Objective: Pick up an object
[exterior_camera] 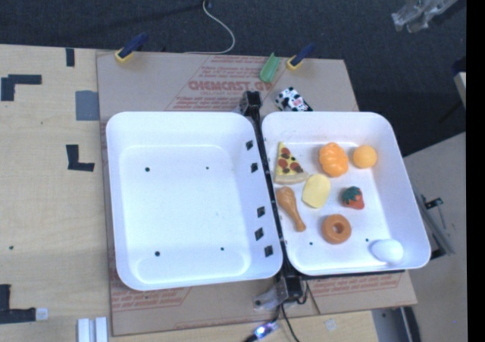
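Camera view: the gripper (pixel 424 3) hangs at the far right, above dark floor and well apart from both bins; it is too small and blurred to tell whether it is released or clenched, and nothing can be made out in it. Every candidate lies in the right bin (pixel 402 158): pizza slice (pixel 288 164), drumstick (pixel 290 208), yellow piece (pixel 317 191), orange fruit (pixel 333 159), small orange (pixel 364 157), strawberry (pixel 352 197), donut (pixel 336 228) and a white egg (pixel 388 250) in the near right corner.

Crowding looks like the main risk. Pizza slice, drumstick and yellow piece sit touching or just beside one another, so a descent there could nudge a neighbour or catch two. The egg rests against the bin wall, which may block one side of a grasp, and round pieces may roll away.

The left bin (pixel 121 181) adjoins across a clipped divider. On the tabletop beyond lie a cow toy (pixel 292 99), a green clip (pixel 270 68) and a cable (pixel 216 18), none obstructing.
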Controlling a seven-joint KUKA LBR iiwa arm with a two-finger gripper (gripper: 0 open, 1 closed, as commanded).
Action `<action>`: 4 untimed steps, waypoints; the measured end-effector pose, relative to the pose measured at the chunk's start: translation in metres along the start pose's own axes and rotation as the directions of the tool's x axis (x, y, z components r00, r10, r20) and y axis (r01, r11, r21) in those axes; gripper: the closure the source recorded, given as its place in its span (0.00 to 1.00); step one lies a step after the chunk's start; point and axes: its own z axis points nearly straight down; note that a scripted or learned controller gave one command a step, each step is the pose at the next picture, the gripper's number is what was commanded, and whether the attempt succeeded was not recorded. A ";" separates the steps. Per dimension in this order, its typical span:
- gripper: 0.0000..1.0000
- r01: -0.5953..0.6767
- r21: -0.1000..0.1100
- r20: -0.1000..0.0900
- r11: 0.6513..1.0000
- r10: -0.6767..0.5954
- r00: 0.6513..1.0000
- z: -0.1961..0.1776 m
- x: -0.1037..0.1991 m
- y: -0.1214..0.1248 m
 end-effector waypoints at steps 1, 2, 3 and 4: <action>1.00 -0.001 0.001 0.000 1.000 0.001 1.000 0.000 0.020 -0.017; 1.00 0.000 0.000 0.000 1.000 0.000 1.000 0.000 0.041 -0.036; 1.00 0.000 0.001 -0.001 1.000 0.000 1.000 0.000 0.068 -0.065; 1.00 0.000 0.000 -0.001 1.000 0.000 1.000 0.000 0.089 -0.077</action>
